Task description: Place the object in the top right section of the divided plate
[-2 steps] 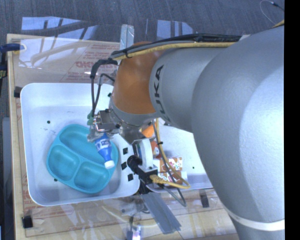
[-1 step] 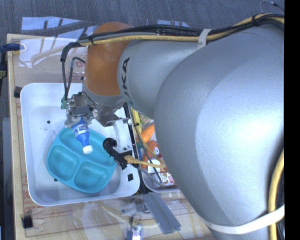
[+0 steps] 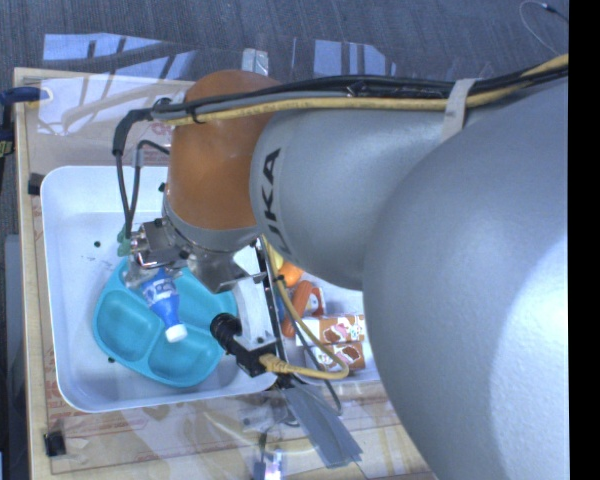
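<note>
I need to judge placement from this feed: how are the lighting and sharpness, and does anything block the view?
Camera view: even, bright light; the white plastic bin looks slightly washed out; the grey arm with its orange band is close to the lens, soft, and covers much of the scene; the blue divided plate and the small clear bottle with a white cap are reasonably sharp.

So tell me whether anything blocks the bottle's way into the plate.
Nothing visible does: the small bottle already lies on the blue divided plate, directly below the arm's wrist.
</note>
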Tool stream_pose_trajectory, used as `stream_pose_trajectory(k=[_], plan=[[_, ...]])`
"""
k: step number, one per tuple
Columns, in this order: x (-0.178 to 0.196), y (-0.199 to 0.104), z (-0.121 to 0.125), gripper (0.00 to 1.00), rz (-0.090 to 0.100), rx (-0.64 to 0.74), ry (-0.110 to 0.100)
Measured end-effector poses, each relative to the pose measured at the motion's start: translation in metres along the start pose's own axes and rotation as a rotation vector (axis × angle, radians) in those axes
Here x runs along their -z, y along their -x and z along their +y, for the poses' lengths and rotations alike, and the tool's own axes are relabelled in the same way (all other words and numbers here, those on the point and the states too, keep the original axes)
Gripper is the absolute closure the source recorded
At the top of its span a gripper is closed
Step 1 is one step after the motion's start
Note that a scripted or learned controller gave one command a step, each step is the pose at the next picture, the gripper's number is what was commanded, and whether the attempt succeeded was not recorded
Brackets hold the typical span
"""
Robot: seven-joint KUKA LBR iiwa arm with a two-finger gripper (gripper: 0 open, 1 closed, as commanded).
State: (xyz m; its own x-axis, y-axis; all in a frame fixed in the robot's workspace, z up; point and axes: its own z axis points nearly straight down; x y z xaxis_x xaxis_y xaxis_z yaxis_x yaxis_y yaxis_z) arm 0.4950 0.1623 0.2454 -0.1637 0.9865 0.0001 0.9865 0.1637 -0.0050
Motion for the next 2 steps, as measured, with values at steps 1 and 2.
stream_pose_trajectory(k=[1, 2], plan=[[-0.052, 0.071, -0.031, 1.00, -0.001, 0.039, 0.000], [0.030, 0.031, 0.035, 1.00, 0.000, -0.053, 0.003]])
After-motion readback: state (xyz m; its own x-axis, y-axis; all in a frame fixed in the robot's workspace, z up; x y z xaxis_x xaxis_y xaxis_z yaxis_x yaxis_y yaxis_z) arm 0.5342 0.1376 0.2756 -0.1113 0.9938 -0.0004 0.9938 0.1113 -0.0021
